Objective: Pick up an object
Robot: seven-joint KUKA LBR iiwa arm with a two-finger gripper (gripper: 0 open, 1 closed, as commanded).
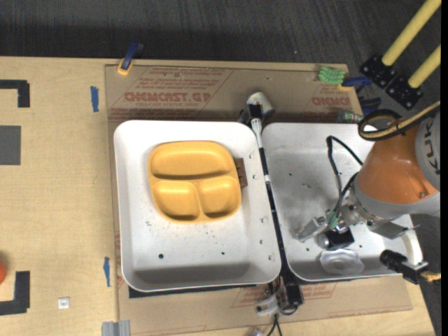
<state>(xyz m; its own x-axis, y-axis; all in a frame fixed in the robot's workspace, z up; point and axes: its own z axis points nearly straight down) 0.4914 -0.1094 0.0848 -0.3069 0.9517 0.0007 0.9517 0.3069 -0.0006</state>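
Note:
A yellow three-compartment plate (194,180) lies in the middle of the left bin (133,208). In the right bin (294,152), a small clear plastic object (341,261) rests near the front wall. My gripper (327,231) is low in the right bin, just behind and slightly left of that clear object. The orange band of the arm (392,173) hangs over the bin's right half and hides what lies beneath it. Nothing shows held in the gripper.
A small brown piece (240,172) pokes out at the plate's right edge, against the wall between the bins. Black cables (343,163) loop over the right bin. Yellow poles (420,19) stand at the back right, off the bench.

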